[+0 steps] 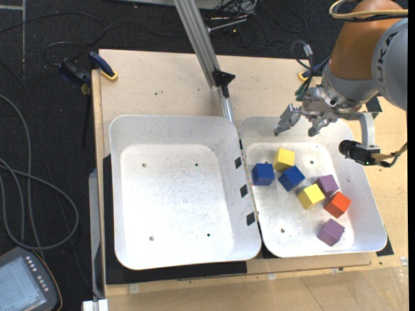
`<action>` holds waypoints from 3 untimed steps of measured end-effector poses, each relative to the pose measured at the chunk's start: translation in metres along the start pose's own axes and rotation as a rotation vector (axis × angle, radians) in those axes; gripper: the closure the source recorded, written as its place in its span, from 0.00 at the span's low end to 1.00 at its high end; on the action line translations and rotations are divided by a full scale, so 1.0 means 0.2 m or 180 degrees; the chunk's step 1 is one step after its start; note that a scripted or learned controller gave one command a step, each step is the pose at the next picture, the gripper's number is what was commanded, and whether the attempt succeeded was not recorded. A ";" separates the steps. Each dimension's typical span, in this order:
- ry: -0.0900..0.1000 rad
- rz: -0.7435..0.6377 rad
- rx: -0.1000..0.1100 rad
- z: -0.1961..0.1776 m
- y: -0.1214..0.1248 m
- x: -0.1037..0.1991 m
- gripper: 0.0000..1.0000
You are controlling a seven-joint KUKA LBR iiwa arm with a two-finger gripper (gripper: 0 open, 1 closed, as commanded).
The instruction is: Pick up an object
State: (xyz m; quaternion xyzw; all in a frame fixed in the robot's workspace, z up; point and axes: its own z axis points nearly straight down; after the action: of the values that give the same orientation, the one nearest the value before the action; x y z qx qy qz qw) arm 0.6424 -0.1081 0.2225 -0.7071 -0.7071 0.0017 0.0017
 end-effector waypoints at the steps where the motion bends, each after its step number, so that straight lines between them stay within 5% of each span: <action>1: -0.0001 0.0002 -0.0003 0.24 0.03 -0.02 0.00; 2: -0.0001 0.0005 -0.0003 0.48 0.04 -0.07 0.00; 3: -0.0004 0.0004 -0.0025 0.41 0.05 -0.07 1.00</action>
State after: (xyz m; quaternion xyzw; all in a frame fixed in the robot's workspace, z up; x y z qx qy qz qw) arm 0.6516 -0.1212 0.1412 -0.7075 -0.7067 -0.0006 -0.0015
